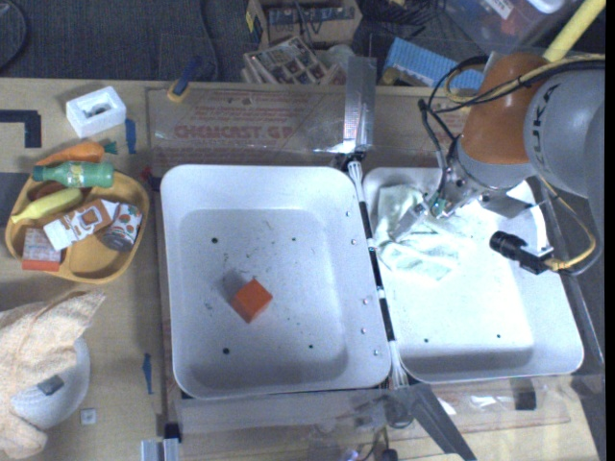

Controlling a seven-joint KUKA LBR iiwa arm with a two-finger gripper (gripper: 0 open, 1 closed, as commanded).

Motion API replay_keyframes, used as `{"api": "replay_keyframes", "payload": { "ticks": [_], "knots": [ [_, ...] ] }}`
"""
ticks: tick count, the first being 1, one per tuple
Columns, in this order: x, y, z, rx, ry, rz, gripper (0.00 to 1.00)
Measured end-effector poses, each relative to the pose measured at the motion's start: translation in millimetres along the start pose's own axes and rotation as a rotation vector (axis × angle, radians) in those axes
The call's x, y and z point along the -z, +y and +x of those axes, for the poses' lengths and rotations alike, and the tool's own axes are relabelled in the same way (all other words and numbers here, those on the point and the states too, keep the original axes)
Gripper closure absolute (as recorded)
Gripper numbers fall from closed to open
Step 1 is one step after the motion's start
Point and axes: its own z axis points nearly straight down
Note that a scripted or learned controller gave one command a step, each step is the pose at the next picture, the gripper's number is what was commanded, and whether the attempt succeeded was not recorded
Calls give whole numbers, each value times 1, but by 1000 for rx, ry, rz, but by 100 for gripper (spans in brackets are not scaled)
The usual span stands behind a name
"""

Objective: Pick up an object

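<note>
**End effector low over the right bin, fingers not readable**

End effector down in the far left part of the right bin, at the end of the grey arm with its orange band. Tip small and dark against pale clutter; cannot tell whether fingers apart or together, nor whether anything sits between them. Directly beside and under the tip, a crumpled pale cloth or plastic sheet, spread across the far left of that bin; contact with it not clear. A black cable connector just right of the tip, with a yellow cable trailing off toward the arm.

In the left bin, well apart from the end effector: a small orange block, lying alone near the middle of the floor, slightly toward the near side, turned cornerwise.

Further left on the worktop, a yellow bowl heaped with toy food and small packets, a white box beyond it, and a beige cloth at the near left corner. A clear plastic sheet lying behind the left bin.
</note>
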Motion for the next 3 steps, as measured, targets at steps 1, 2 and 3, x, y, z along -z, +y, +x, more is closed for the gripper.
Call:
{"api": "replay_keyframes", "payload": {
  "ticks": [1,2,3],
  "knots": [
    [-6,18,-13,-191,4,5,0],
    [7,20,-15,-190,-3,-4,100],
    [32,17,-12,-196,2,4,100]
  ]
}}
